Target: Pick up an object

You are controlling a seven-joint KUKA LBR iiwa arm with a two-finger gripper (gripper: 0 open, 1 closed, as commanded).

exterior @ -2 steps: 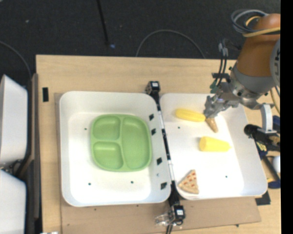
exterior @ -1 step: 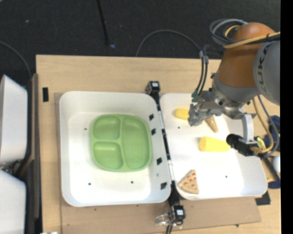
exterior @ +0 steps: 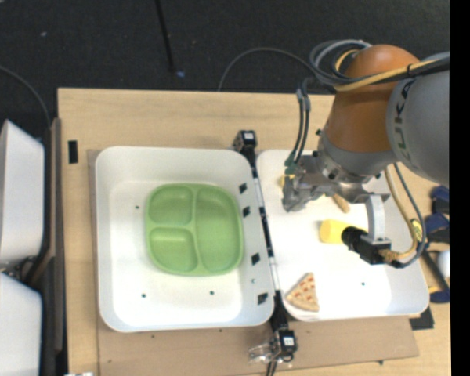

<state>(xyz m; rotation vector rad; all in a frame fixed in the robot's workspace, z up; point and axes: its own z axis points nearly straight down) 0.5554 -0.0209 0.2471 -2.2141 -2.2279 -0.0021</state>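
My gripper (exterior: 296, 196) hangs low over the upper left part of the right bin (exterior: 392, 300), under the orange band of the arm. A yellow block (exterior: 330, 231) lies in the middle of that bin, just right of and below the gripper. A pizza slice toy (exterior: 304, 293) rests near the bin's front left corner. A small tan piece (exterior: 341, 203) peeks out beside the wrist, partly hidden by it.
The left bin (exterior: 117, 304) holds a green divided plate (exterior: 194, 227) at its centre. A black divider with clips (exterior: 260, 225) runs between the bins. A black part and cables (exterior: 370, 247) of the arm lie over the right bin's middle.
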